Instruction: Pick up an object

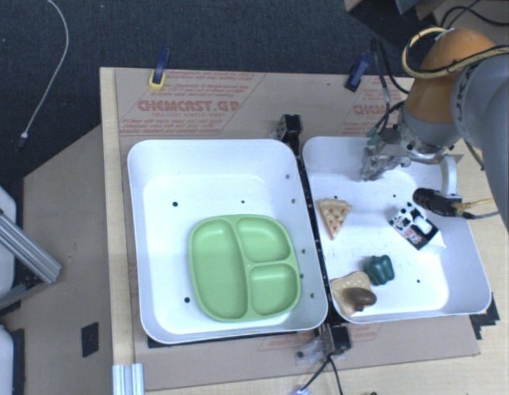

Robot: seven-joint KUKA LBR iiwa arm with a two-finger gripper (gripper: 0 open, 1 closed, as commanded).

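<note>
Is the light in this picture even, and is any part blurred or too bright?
Camera view: light is soft and fairly even; the white bins look bright but keep their edges; the green tray is sharp; the gripper looks slightly blurred; shadows are faint.

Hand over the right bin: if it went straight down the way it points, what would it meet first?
Probably bare floor of the right bin. The hand hangs above its far corner, apart from the pizza slice; depth is unclear.
</note>
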